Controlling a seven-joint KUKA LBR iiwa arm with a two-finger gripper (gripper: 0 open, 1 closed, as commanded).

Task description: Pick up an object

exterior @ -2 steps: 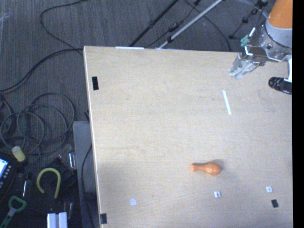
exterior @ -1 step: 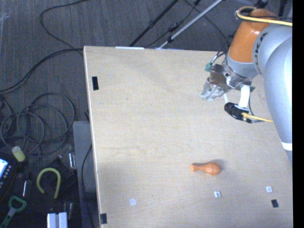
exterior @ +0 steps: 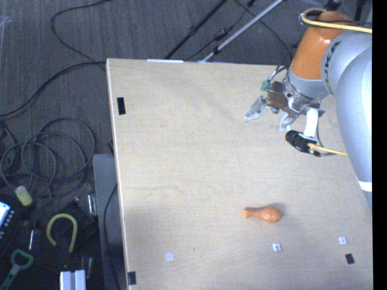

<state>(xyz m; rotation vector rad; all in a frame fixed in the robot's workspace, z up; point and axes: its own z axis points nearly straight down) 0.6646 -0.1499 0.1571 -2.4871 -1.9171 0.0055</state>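
Note:
An orange pear-shaped object (exterior: 263,213) lies on the pale wooden bench top (exterior: 181,174), toward the lower right. My gripper (exterior: 269,117) hangs at the upper right, well above and beyond the orange object. Its two fingers are spread apart, with nothing between them. The grey arm with its orange band (exterior: 314,53) reaches in from the right edge.
Small black and white markers (exterior: 121,106) dot the bench top near its edges. Off the bench's left side, cables (exterior: 48,156), a green hook-shaped tool (exterior: 62,228) and other gear lie on the dark floor. Tripod legs (exterior: 254,17) cross the floor behind the bench.

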